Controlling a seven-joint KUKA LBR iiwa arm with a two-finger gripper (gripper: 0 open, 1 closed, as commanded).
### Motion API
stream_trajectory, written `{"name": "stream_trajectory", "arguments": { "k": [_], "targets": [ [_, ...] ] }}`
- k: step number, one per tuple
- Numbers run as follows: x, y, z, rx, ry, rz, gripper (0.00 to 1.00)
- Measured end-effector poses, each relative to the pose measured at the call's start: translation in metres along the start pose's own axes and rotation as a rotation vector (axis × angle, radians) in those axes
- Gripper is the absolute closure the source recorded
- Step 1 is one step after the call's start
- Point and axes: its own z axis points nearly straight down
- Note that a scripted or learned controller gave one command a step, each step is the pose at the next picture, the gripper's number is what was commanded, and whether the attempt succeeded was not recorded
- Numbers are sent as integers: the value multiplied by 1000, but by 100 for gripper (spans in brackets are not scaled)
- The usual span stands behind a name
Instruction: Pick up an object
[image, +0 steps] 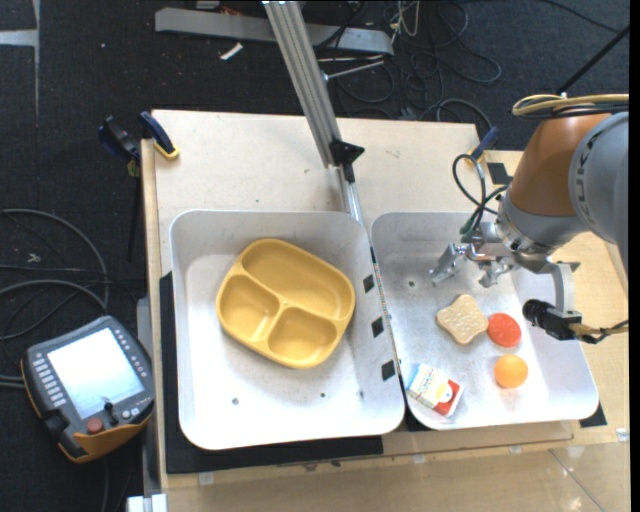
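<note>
The gripper hung over the right bin with its fingers spread and nothing between them. Just below it lay a slice of toast, touching a red disc, with an orange ball near.

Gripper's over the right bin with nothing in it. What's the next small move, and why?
Probably shift the gripper toward the toast and lower. Its fingers look open and hold nothing, and the toast lies nearest, just below it in the view, flat on the right bin, close beside the red piece.
</note>
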Motion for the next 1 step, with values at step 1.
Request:
{"name": "stream_trajectory", "arguments": {
  "k": [1],
  "targets": [
    [0, 2, -13, -6, -1, -1, 100]
  ]
}}
